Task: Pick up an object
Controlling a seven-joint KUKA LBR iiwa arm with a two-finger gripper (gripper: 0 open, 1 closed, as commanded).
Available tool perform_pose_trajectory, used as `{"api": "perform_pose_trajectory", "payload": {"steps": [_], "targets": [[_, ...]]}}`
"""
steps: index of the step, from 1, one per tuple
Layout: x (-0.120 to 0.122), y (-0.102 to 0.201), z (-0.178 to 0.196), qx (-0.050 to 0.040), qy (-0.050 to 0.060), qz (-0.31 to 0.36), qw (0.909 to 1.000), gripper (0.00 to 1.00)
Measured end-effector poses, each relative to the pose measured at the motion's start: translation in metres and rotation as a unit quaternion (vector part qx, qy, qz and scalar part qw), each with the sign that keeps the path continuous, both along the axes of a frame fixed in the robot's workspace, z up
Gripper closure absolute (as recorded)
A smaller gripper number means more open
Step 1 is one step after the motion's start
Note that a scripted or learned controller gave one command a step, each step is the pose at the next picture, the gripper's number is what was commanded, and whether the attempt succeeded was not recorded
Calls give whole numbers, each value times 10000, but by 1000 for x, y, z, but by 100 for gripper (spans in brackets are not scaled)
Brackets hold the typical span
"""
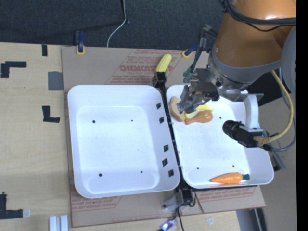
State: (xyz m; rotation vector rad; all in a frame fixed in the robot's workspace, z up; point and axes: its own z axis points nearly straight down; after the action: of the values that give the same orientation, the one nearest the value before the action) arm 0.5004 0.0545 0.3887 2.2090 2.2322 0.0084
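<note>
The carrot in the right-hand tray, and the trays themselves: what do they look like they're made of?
The carrot looks like a moulded plastic toy: even orange, smooth and faintly shiny, with a small green stub end. The two bins, left bin and right bin, look like thin formed white plastic, judging by their rounded corners and soft sheen, though the camera view cannot confirm it.

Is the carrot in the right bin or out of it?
In: the carrot lies flat on the right bin floor by its near rim.

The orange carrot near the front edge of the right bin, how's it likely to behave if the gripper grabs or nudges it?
The carrot looks like smooth moulded plastic, so probably stiff, light and a bit slippery. Its rounded, tapered body lies flat beside the right bin's front wall, so a nudge would likely roll or swing it there.
</note>
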Motion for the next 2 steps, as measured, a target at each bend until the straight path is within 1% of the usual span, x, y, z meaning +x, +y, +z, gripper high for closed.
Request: {"api": "perform_pose_trajectory", "payload": {"steps": [1,2], "targets": [[-19,-54,-78,-24,75,-77,9999,100],[32,-188,-135,-40,48,-107,9999,100]]}}
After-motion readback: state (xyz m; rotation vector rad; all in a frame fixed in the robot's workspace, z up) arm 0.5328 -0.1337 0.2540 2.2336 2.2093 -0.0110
